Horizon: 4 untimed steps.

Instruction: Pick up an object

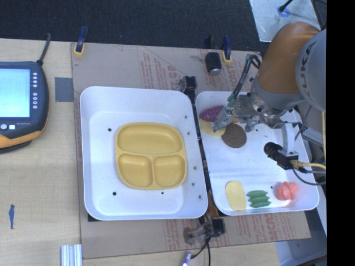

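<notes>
a: what was seen in the left bin [91, 148]?

b: a smooth mustard-yellow divided plate [150, 154] with rounded corners was laid at its centre, one long compartment at 12 o'clock and two smaller ones at 6.

a: and the right bin [310, 204]?

b: a flat brown disc [234, 136] was found near its upper middle, with a purple lump [211, 113] at about 10 o'clock from it. a pale yellow oblong [235, 195], a ridged green piece [257, 198] and a pink lumpy piece [286, 190] were lined along the 6 o'clock edge.

a: the gripper [228, 118]?

b: it was positioned just above the disc, beside the purple lump. whether its fingers were apart or together could not be told; nothing was seen clamped.
</notes>
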Available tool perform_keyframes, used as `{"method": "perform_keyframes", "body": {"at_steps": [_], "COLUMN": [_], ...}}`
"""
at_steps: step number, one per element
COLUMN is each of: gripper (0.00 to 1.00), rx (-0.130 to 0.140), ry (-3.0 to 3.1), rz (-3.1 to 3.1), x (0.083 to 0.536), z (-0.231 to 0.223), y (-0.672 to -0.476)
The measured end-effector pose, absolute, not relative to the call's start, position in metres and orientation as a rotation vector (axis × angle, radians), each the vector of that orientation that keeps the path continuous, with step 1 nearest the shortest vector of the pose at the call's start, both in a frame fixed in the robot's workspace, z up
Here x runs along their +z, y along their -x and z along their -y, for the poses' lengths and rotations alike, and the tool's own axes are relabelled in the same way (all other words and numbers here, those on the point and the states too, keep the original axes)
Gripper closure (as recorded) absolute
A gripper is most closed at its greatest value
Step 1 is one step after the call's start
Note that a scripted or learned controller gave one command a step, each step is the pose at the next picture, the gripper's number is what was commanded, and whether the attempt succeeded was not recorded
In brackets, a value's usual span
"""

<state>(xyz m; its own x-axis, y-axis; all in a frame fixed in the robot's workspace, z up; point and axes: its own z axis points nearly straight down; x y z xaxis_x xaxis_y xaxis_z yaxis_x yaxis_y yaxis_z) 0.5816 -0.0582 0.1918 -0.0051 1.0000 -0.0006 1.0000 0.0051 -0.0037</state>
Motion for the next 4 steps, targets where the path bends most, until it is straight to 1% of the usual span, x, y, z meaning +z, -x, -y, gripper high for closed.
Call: {"method": "perform_keyframes", "body": {"at_steps": [1, 2, 3, 4], "gripper": [0.0, 0.0, 0.0, 0.0], "rx": [0.007, 0.026, -0.001, 0.006], "ry": [2.216, 2.207, 2.217, 2.217], "rz": [2.224, 2.212, 2.226, 2.224], "x": [0.094, 0.091, 0.194, 0.157], "z": [0.109, 0.1, 0.082, 0.129], "y": [-0.622, -0.652, -0.657, -0.617]}}
